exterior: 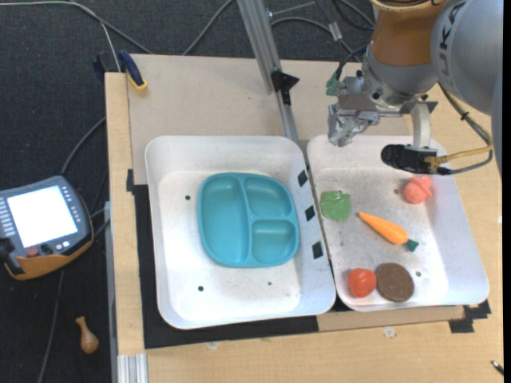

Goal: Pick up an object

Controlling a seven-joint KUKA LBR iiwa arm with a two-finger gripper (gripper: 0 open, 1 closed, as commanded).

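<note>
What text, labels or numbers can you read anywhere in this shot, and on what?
None can be read.
Teach pendant: its screen is a bright white blur; any text there is washed out.
Arm: a dark marking near the orange band, cut off and too blurred to read.
The toy food, blue tray and white bins show no print.

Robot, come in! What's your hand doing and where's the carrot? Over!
Gripper hovers above right bin's far left corner, holding nothing. Carrot lies mid-bin, untouched. Green toy sits between them.

Robotics lab, teach pendant [41, 226], loose cables [72, 10]
</note>
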